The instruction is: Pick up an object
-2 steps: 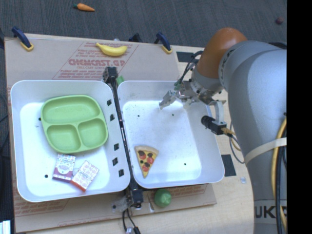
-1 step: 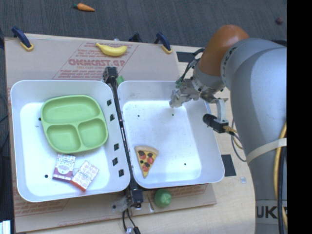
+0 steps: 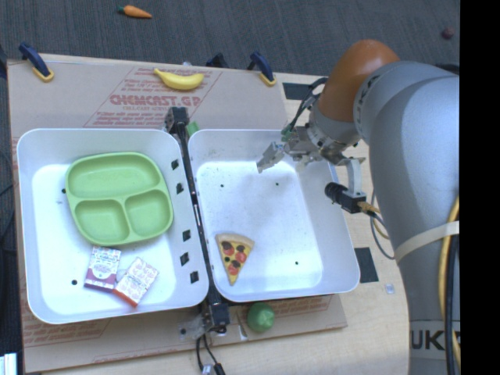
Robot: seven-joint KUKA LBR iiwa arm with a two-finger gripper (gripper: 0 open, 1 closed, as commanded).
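The gripper (image 3: pixel 269 158) is hovering with nothing between its fingers, apparently released; the pizza slice (image 3: pixel 233 256) is lying well below-left of it

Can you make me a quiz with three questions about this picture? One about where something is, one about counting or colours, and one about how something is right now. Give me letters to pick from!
1. Where is the pizza slice?
A. In the right bin
B. On the green plate
C. On the floor

2. How many small snack packets lie in the left bin?
A. One
B. Two
C. Four

3. How is the banana right now?
A. Held by the gripper
B. Lying on the cardboard behind the bins
C. Sitting inside the green plate

Answers:
1. A, the pizza slice lies near the right bin's front edge.
2. B, two packets sit side by side below the green plate.
3. B, the banana rests on the cardboard, well away from the gripper.
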